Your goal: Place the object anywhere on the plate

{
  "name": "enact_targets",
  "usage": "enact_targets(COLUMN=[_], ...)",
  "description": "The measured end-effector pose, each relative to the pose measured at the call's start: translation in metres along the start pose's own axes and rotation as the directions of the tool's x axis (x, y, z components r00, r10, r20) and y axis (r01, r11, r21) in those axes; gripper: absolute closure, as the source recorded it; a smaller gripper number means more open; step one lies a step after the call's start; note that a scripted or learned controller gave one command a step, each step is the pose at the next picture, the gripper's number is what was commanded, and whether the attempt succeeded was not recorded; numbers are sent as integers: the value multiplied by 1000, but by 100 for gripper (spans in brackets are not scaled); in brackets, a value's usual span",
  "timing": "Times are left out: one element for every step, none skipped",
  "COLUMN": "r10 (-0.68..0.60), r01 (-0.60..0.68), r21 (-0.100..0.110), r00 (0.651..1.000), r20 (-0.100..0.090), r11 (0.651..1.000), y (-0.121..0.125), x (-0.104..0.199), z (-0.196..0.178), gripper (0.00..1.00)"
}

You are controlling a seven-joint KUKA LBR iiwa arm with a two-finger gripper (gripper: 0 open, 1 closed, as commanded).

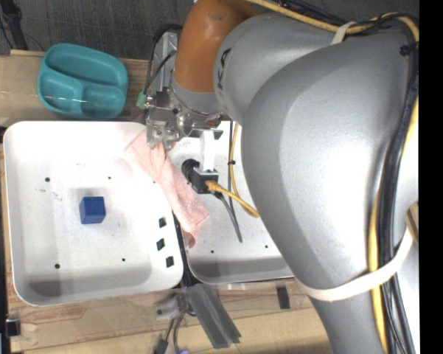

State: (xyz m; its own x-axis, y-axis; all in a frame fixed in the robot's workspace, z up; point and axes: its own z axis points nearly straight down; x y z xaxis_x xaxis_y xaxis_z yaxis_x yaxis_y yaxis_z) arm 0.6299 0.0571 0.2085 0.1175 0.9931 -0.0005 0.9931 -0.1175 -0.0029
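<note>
1. Grey arm [317, 146] bulks nearest the camera, covering most of the right side, with its orange band [203, 43] above the wrist.
2. Far left, a teal divided plate [82, 80] sits on the bench beyond the left bin [29, 198], well apart from everything else.
3. A blue cube [93, 209] rests alone on that bin's floor.
4. The gripper [161, 127] hangs at the bin's back right corner, touching the top of a pink cloth [178, 190]. Whether it is parted or clamped, I cannot tell.
5. The cloth, seemingly the thing being worked, trails down over the rims into the right bin [228, 268].
6. Risk: a weak hold could shed the limp cloth, or its tail could snag the rim and fall short of the plate.
7. No writing is readable.
</note>
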Motion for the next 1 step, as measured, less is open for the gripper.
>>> enact_targets(r10=[71], r01=[-71], r21=[3], r00=[997], r20=[1], r11=[997], y=[-35], x=[30], z=[18], gripper=[100])
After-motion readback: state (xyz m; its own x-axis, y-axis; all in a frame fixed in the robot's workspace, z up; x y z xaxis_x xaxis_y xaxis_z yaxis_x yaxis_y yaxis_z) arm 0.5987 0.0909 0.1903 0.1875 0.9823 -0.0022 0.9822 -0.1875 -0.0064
